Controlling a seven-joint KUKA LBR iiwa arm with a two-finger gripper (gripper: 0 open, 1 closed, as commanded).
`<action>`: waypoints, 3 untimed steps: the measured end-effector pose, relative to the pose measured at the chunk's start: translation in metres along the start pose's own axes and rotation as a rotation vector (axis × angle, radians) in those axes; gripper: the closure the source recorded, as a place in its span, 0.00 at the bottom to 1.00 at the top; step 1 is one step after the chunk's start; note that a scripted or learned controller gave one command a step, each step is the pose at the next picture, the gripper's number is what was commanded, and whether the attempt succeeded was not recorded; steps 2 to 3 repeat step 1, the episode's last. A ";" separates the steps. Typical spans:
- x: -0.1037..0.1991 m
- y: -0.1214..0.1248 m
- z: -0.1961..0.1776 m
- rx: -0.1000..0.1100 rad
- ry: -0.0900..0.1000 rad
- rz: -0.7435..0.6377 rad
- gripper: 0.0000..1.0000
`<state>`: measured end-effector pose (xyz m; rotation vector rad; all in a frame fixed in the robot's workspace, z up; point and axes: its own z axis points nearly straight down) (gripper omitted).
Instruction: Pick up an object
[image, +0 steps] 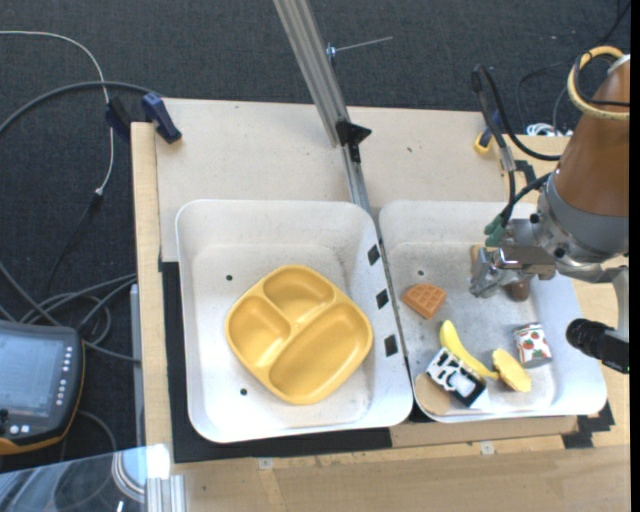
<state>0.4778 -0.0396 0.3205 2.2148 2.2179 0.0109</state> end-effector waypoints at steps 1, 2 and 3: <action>0.099 0.040 0.038 0.011 0.003 -0.008 1.00; 0.099 0.040 0.038 0.011 0.003 -0.008 1.00; 0.099 0.040 0.038 0.011 0.003 -0.008 1.00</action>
